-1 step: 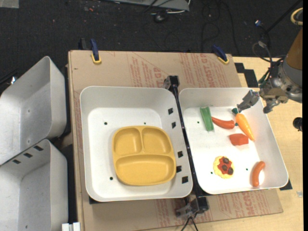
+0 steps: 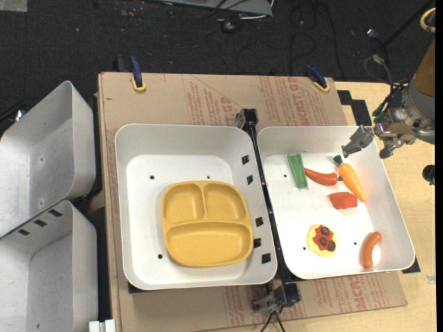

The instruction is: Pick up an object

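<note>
The arm enters from the right edge, and its tool [image 2: 369, 142] hangs over the upper right corner of the right bin [image 2: 394, 213]. Its two fingers [image 2: 356, 142] are spread apart, one slanting down to the left over the bin's back rim and the other lying nearer the wrist, and nothing sits between them. Just below the left fingertip lies a carrot [image 2: 351, 179], orange with a small green top, angled down to the right; the tool is close above its green end but not touching it as far as can be seen. Beside the carrot on the left lies a red chili pepper [image 2: 321, 177], its tip almost meeting the carrot's upper end. Further left a green bean pod [image 2: 297, 170] lies nearly upright along the bin floor. Just below the carrot sits a small red wedge [image 2: 343, 200], touching or nearly touching the carrot's lower end. Lower down, near the middle of the bin floor, is a little round pizza [image 2: 322, 239] with dark red toppings, and a sausage [image 2: 370, 249] rests against the lower right wall. The left bin [image 2: 138, 185] holds a yellow divided plate [image 2: 206, 223] with three compartments, lying flat near its centre. Both bins sit side by side on a brown board [image 2: 208, 95] on the desk.
</note>
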Robot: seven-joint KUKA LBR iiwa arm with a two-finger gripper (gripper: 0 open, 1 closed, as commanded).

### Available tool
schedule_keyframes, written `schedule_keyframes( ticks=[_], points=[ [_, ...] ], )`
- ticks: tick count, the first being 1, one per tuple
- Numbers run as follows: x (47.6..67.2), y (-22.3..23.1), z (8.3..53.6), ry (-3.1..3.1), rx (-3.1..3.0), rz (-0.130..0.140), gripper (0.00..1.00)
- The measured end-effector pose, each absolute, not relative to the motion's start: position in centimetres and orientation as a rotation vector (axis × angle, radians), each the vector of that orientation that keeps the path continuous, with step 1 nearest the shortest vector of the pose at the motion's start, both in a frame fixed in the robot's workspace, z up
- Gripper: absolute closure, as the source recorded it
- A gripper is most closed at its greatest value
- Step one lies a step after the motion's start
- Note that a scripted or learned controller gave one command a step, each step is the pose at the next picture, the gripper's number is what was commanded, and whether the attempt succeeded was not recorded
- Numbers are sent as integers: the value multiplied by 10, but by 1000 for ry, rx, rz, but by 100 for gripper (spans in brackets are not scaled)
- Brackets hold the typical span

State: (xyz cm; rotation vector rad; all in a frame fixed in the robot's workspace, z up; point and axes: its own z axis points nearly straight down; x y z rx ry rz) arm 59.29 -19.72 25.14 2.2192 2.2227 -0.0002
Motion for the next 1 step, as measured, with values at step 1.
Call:
schedule_keyframes(
  ticks=[1],
  points=[
    [596, -188, 203, 2227, 2220, -3, 0]
  ],
)
